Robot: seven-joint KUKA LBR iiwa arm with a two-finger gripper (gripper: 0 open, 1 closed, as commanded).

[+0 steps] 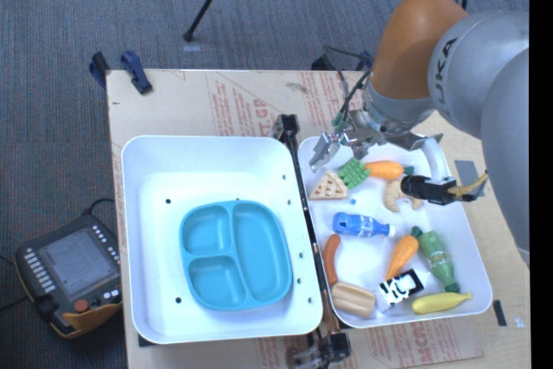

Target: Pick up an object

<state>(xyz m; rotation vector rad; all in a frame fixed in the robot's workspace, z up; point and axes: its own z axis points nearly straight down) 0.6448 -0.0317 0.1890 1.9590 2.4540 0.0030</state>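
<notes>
Arm [449, 56] reaches down-left, hand [333, 144] (tilted) over right bin [478, 259].

— What colours sit in the two white bins?

— The left bin [138, 177] carries a light blue divided plate [235, 254]. The right bin [477, 259] carries a blue bottle [361, 226] with a white label, an orange carrot [400, 256], a green bottle [435, 257], a yellow banana [441, 302], a black-and-white patterned block [401, 286], a tan bread roll [353, 299], a reddish-brown sausage [332, 258] and a tan waffle wedge [329, 187] with a crisscross pattern.

— And the surface [207, 104]?

— Brown cardboard with red print.

— The arm [449, 56]?

— Grey, with an orange band.
</notes>
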